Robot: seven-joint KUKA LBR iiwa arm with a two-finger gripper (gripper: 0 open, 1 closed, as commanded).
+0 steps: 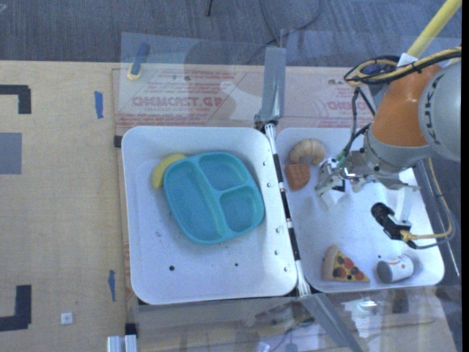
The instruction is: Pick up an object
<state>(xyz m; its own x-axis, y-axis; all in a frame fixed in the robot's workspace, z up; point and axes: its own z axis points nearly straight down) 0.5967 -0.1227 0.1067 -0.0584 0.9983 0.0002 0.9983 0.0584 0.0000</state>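
Gripper (331,185), finger state unclear, hovers upper right | orange block (297,175) and croissant (307,150) lie nearby | best centred squarely over one before descending

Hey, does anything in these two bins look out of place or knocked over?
Two things. The blue divided tray in the left bin sits askew, partly covering a yellow banana-like piece. In the right bin, a small white cup lies tipped on its side near the pizza slice.
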